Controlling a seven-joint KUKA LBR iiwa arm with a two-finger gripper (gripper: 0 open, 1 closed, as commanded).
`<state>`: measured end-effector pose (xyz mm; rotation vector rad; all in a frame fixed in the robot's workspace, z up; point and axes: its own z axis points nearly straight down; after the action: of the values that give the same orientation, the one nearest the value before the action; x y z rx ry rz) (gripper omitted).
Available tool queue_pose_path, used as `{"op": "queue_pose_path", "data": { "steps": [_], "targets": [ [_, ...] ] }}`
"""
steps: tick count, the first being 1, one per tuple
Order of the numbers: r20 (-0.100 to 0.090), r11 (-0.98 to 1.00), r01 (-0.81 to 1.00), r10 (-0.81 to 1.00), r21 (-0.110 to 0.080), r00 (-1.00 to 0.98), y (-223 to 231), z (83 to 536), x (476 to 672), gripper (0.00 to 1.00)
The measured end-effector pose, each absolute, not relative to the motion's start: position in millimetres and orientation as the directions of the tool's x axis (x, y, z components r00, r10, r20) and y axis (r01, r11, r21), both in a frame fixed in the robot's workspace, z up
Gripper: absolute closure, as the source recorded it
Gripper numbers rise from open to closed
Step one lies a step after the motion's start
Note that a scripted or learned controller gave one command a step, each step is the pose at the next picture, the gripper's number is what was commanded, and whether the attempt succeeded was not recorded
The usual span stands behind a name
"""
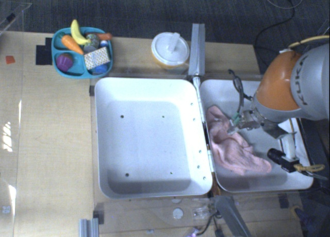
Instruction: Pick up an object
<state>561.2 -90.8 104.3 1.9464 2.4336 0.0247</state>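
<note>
The pink cloth [234, 148] is lying crumpled on the floor of the right bin [289, 182], and everything else is best placed from it. It is sitting against the bin's left wall, with one corner reaching up toward the bin's far end and the bulk spreading toward the near end. The gripper [238, 122] is hanging just over the cloth's upper part, at its right edge; whether it is gripping the fabric cannot be told, since the arm [289, 84] is covering much of it. The arm, grey with its orange band, is reaching in from the cloth's right. Left of the cloth, across the dividing wall, the left bin [147, 187] is resting. Well beyond the cloth to the far left, a blue tray [56, 68] is holding toy food, and a white lidded cup [170, 49] is standing nearer, just past the bins' far edge.
</note>
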Motion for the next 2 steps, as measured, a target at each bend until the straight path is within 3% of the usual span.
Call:
{"op": "queue_pose_path", "data": {
  "steps": [1, 2],
  "targets": [
    [-0.008, 0.499, 0.866, 0.866, 0.012, -0.499, -69, 188, 605.9, 1.00],
    [-0.004, 0.287, 0.958, 0.958, 0.009, -0.287, -70, 214, 574.9, 1.00]
  ]
}}
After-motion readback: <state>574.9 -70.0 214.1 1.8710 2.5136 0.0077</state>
